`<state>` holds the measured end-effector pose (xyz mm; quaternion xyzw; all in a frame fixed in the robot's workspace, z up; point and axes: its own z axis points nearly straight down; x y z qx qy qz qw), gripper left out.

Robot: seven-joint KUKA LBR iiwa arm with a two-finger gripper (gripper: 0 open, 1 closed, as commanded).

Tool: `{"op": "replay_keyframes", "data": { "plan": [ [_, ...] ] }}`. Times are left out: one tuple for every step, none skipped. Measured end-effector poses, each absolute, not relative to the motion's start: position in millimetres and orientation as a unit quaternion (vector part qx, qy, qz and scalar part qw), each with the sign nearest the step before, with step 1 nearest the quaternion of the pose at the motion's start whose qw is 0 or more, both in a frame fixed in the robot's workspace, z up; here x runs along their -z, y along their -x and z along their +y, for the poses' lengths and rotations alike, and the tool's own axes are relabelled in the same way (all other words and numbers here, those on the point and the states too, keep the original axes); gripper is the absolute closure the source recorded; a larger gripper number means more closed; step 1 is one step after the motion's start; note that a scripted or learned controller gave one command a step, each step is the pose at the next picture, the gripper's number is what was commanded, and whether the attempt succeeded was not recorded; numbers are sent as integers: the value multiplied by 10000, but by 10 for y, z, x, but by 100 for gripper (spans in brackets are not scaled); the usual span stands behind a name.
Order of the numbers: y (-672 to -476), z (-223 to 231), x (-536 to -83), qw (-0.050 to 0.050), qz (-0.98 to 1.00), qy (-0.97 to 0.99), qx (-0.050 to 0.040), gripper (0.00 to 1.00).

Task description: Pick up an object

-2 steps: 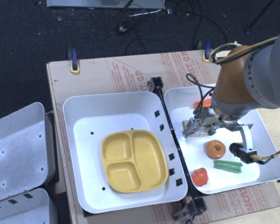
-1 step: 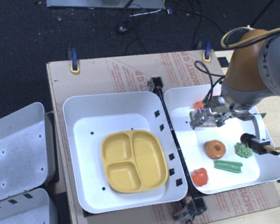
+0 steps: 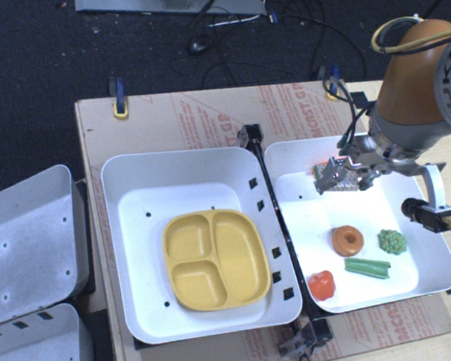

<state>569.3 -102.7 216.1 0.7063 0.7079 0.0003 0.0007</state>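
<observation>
You've got two shallow white bins side by side on the tabletop (image 3: pixel 171 117). Left white bin (image 3: pixel 130 186) holds a yellow plastic plate w/ three compartments (image 3: pixel 216 259), lying flat approx. mid-bin. Right white bin (image 3: pixel 435 266) holds four small items, all toward its near half: an orange-brown ring-shaped donut toy (image 3: pixel 348 240), a green broccoli floret toy (image 3: pixel 391 241) just right of it, a long green bean-like pod (image 3: pixel 368 267) lying flat just below those two, and a red pepper-like toy (image 3: pixel 321 285) near the bin's front left corner. All four sit apart from each other, none touching as far as you can see. The grey arm w/ orange band (image 3: pixel 417 59) comes in from the right; its tool (image 3: pixel 338 173) hangs over the far left part of the right bin, well apart from the items. Tool state: can't tell, the end is too small and cluttered to read. A reddish spot shows beside the tool's left side; can't tell what it is.
</observation>
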Motion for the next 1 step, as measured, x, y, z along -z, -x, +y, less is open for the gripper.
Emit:
{"op": "replay_keyframes", "data": {
  "plan": [
    [-5690, -501, -2300, 3, 7097, -7045, -9, 100]
  ]
}}
